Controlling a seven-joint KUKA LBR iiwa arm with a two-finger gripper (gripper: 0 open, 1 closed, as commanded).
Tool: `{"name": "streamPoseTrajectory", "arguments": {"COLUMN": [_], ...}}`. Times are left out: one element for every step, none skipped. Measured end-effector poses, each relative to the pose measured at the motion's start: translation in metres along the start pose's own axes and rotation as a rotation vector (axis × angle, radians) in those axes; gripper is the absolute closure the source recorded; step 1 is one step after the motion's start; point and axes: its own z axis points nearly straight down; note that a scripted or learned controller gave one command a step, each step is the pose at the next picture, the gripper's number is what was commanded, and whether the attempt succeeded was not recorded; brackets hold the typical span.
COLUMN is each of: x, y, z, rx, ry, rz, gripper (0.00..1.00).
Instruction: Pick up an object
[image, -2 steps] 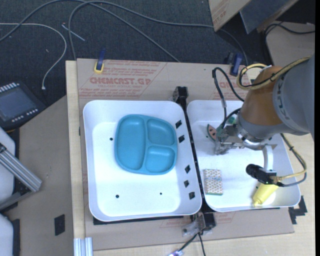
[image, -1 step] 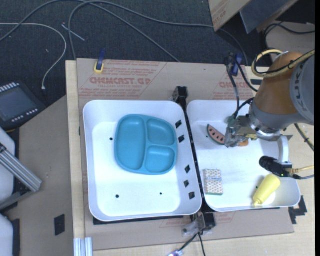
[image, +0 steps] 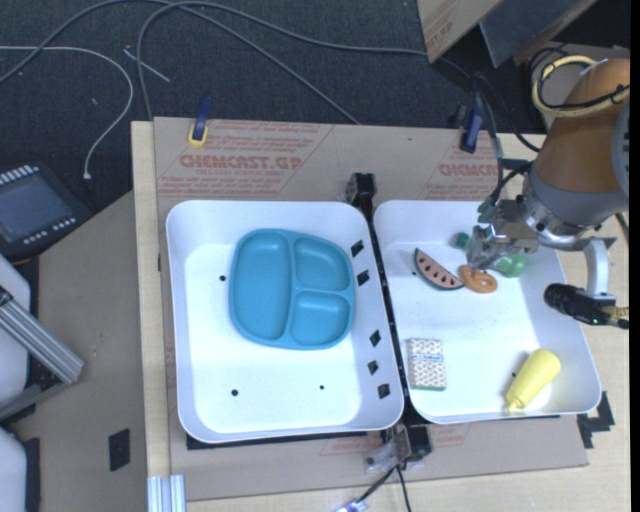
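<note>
While low over the right bin's (image: 560, 400) far side, hovered the claw (image: 487, 250) above a pretzel (image: 480, 280); grip state impossible to tell. Beside these lay a melon slice (image: 437, 270), lower down a box (image: 426, 362) and a yellow bottle (image: 532, 378). In the left bin (image: 200, 330), a blue plate (image: 292, 288).

Yellow bottle (image: 532, 379), patterned packet (image: 427, 362), watermelon slice (image: 438, 270), perhaps a pretzel (image: 479, 280), in right bin (image: 470, 404)
</note>
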Motion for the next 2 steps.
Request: {"name": "streamPoseTrajectory", "arguments": {"x": [0.000, 0.045], "y": [0.001, 0.012], "z": [-0.044, -0.029], "rx": [0.003, 0.010], "ry": [0.001, 0.003], "rz": [0.000, -0.002], "gripper": [1.00, 1.00]}}
